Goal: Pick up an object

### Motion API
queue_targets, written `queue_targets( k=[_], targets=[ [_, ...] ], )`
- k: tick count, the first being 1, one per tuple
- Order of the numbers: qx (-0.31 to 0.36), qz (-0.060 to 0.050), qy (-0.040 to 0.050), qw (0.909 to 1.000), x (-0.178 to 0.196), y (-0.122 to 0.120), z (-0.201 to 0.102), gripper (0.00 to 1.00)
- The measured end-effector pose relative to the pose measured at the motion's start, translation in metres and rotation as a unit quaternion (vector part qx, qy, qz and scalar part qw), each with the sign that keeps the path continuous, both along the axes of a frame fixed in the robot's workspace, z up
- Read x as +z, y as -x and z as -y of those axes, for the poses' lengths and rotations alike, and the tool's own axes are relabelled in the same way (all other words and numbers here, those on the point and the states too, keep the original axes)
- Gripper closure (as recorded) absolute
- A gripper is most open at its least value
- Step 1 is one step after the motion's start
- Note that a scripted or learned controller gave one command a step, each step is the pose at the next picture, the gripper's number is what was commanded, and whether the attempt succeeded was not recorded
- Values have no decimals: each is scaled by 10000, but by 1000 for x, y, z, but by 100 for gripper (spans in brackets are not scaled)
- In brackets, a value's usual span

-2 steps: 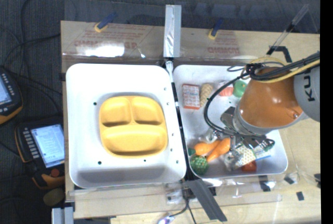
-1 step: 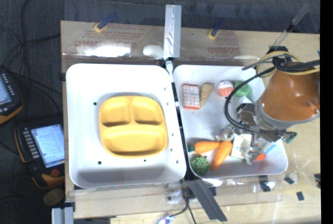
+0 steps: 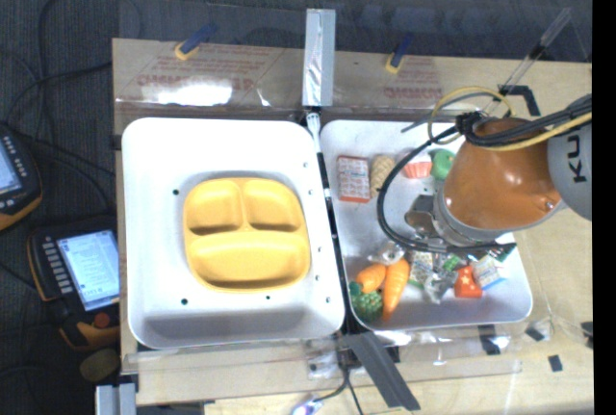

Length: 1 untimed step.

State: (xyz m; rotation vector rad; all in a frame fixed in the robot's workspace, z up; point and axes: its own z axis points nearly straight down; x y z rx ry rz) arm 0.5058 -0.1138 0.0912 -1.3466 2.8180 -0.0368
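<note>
Two shallow white bins side by side on the table [image 3: 568, 240]. In the left bin [image 3: 144, 163], a yellow divided tray [image 3: 247, 230], lying flat near the middle, apart from the walls.

In the right bin [image 3: 515, 302], a clutter of small objects. Toward the upper left of it, a red-and-white card [image 3: 353, 178], with a pale beige piece [image 3: 382, 170] just beside on the right. Further right, a pinkish piece [image 3: 417, 169] and a green piece [image 3: 443, 163], the latter partly under the arm. Along the lower edge, two orange carrots [image 3: 383, 278] close together, with a green item [image 3: 367, 303] touching below. To the right of those, a crumpled silvery wrapper [image 3: 430, 274], a small red item [image 3: 468, 283] and a blue-and-white item [image 3: 490, 273], all crowded against one another.

Reaching in from the right of the frame, the grey arm [image 3: 577, 163], with the orange band [image 3: 500, 187] hanging over the right half of the right bin, above the clutter. Black and yellow cables [image 3: 452, 119] looped around the band. Jaws hidden beneath the wrist; open or closed, cannot tell. Nothing visibly gripped.

At the upper middle of the frame, an upright metal strip [image 3: 320, 57] between the bins. Two blue clips [image 3: 195, 39] on the clear sheet behind. At the far left, on the dark floor, two handheld screens [image 3: 82, 269] with black leads.
</note>
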Motion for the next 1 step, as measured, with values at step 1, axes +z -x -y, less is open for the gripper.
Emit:
queue_targets(
  k=[1],
  targets=[
    [366, 27, -20, 9993, 0, 10, 10, 0]
  ],
)
